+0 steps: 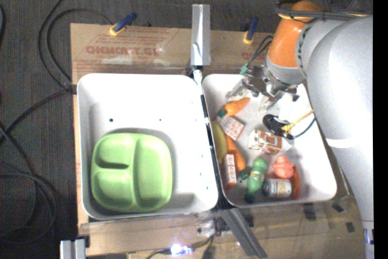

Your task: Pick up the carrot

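Observation:
The carrot (pixel 235 107) is orange with a small green top and lies tilted in the upper left part of the right bin (pixel 321 154), its green end pointing lower left. My gripper (pixel 256 88) hangs below the orange wrist band over the back of that bin. It is just up and to the right of the carrot's thick end. Nothing can be seen held in it.
Around the carrot lie a yellow banana (pixel 219 140), a small carton (pixel 232 127), a printed box (pixel 265 141), a red box (pixel 230 170), a green bottle (pixel 256 173), a can (pixel 279 188) and a pink toy (pixel 282 165). The left bin (pixel 91 94) holds a green divided plate (pixel 132 171).

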### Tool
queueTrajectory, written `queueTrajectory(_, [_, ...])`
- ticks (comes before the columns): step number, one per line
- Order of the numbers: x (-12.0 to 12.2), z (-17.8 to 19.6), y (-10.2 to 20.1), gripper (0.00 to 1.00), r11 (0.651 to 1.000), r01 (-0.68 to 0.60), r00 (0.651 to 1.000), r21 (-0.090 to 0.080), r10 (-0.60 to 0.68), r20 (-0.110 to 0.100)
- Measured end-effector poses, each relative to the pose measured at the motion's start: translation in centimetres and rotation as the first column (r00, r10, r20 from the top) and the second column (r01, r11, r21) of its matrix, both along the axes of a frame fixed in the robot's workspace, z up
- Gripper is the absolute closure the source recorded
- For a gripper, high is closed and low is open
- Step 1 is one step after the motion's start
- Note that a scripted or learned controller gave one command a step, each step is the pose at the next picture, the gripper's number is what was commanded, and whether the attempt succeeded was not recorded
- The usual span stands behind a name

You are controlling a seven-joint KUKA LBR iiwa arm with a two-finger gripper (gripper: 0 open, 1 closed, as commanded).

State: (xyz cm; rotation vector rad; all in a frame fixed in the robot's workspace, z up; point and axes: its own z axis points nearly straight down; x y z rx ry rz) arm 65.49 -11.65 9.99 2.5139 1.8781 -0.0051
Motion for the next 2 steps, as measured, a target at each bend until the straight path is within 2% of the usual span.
queueTrajectory(1, [-0.65,-0.94,1.42,0.00,0.999,-0.040,0.999,-0.005,0.041,0.009])
queueTrajectory(2, [-0.73,-0.03,1.28,1.00,0.999,-0.040,0.999,-0.006,0.040,0.005])
